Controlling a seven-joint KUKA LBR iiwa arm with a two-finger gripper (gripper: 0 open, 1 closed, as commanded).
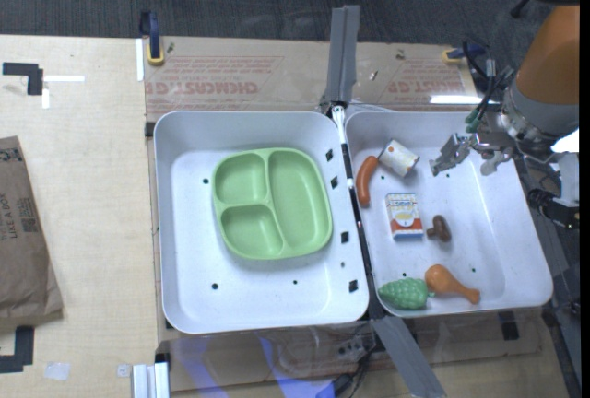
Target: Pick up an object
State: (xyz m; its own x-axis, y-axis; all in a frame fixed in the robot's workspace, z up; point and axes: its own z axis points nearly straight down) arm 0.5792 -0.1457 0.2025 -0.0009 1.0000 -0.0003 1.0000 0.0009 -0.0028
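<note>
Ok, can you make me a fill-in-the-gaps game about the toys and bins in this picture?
1. The green divided tray lies in the ____ bin.
2. The tray has ____ compartments.
3. The small carton lies between the orange hot dog and the ____ toy.
4. The gripper hovers over the ____ bin.

Missing words: left; three; brown; right

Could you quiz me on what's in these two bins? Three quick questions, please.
1. True or false: the green divided plate lies in the left bin.
2. Which lies nearest the small carton: (a) the brown lump, (b) the green leafy toy, (c) the toy drumstick?
3. Over which bin does the gripper hang?

Key: 1 true. 2 a. 3 the right bin, near its upper right corner, fingers open with nothing between them.
</note>
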